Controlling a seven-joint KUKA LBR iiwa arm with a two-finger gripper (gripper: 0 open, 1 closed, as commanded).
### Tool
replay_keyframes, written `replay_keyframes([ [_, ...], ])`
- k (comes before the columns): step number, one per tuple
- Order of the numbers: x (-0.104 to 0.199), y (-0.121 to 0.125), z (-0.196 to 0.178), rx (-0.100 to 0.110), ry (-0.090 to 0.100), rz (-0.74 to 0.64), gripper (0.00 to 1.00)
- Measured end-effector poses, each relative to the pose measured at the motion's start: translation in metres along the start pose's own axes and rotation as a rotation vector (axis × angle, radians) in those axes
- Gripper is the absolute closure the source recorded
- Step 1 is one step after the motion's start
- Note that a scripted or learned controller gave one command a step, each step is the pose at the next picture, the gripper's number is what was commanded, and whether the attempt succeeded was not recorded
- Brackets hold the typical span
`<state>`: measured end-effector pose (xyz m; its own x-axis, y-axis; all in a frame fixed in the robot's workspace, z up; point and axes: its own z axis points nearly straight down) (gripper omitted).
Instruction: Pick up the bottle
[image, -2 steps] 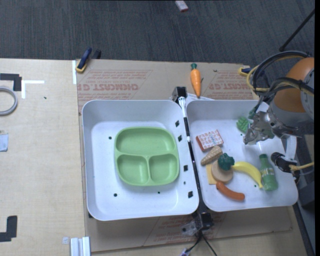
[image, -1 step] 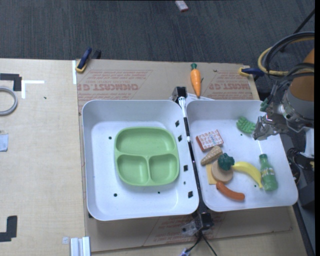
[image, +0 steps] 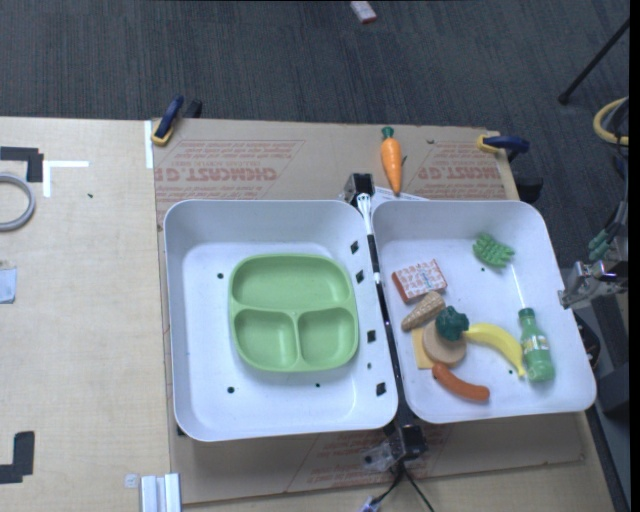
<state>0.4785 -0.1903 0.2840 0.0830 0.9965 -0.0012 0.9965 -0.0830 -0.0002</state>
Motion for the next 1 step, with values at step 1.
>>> replay_keyframes([
  [1,0.0470,0.0069,0.0685,0.001,0.000,0.021,1.00],
])
